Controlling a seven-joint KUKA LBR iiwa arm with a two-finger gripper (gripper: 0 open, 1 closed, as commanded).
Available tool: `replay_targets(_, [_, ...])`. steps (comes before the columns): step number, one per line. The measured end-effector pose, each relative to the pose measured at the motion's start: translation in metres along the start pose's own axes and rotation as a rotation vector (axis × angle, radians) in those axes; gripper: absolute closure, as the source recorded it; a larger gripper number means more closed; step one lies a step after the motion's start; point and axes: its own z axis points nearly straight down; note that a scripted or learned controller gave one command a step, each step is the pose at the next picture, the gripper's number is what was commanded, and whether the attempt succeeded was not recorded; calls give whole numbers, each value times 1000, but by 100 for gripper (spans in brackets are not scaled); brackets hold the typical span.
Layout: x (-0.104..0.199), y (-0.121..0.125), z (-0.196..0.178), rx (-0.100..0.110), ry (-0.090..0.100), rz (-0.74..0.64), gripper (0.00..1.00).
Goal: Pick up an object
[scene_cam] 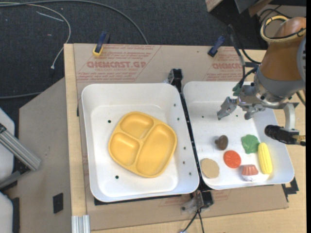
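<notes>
The right bin (204, 97) holds several small toy foods near its front. A dark brown lump (222, 141) lies at the middle, a red round piece (232, 159) in front of it, and a tan flat disc (210, 168) to the left. A green piece (250, 143), a yellow corn cob (265, 158) and a pink-and-white cupcake (249, 171) lie further right. My gripper (238, 108) hangs over the bin's back half, above and behind the brown lump, open with nothing between its fingers.
The left bin (92, 98) holds a yellow plate (142, 143) with three compartments. A black clamp (175, 76) sits at the back where the bins meet. Blue clips (100, 43) (216, 46) pin the cardboard base. Cables run along the arm on the right.
</notes>
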Motion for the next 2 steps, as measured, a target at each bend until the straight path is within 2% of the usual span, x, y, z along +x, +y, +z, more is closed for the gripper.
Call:
replay_targets(1, [0, 3, -8, -15, -2, -3, 0])
replay_targets(2, [-5, 0, 34, -13, -2, -2, 0])
